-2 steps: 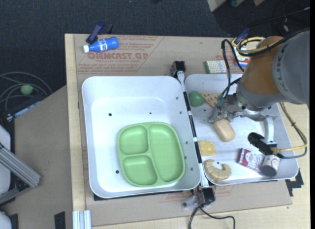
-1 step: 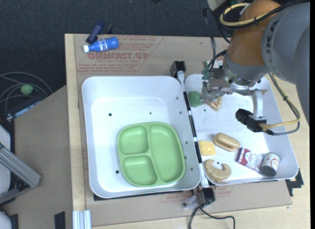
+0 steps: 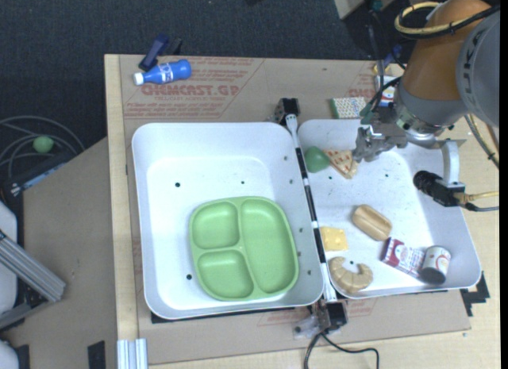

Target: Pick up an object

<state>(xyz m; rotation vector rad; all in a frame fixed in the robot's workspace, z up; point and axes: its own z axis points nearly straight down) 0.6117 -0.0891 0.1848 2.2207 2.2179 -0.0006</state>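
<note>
We are viewing a tan board bench [image 3: 119, 224] printed with red lettering, standing on dark carpet [image 3: 63, 10]. Two shallow white plastic bins are sitting on it side by side, their rims touching.

Nearest in the left bin [image 3: 151, 161], a matte green divided plate [image 3: 242, 247] with three compartments is lying flat. Nearest in the right bin [image 3: 444, 224], a curled, croissant-like brown piece [image 3: 352, 274] is resting by the front wall, with a red-and-white can [image 3: 406, 256] lying on its side to the right. Just beyond them, a flat yellow square [image 3: 333, 238] is lying against the left wall, and a smooth tan bun [image 3: 371, 221] is sitting near it.

Farther back, a tan wedge [image 3: 343, 163] with a dotted surface is lying flat, its long axis running diagonally from far-left to near-right. A rounded green piece [image 3: 316, 159] is sitting just beside it on the left. The gripper [image 3: 369, 147] is hanging directly at the wedge's right edge; we cannot tell how wide it is standing or whether it is touching the wedge.

Farthest, on the bare board, a blue bottle [image 3: 163, 71] with a white cap is lying on its side.
</note>
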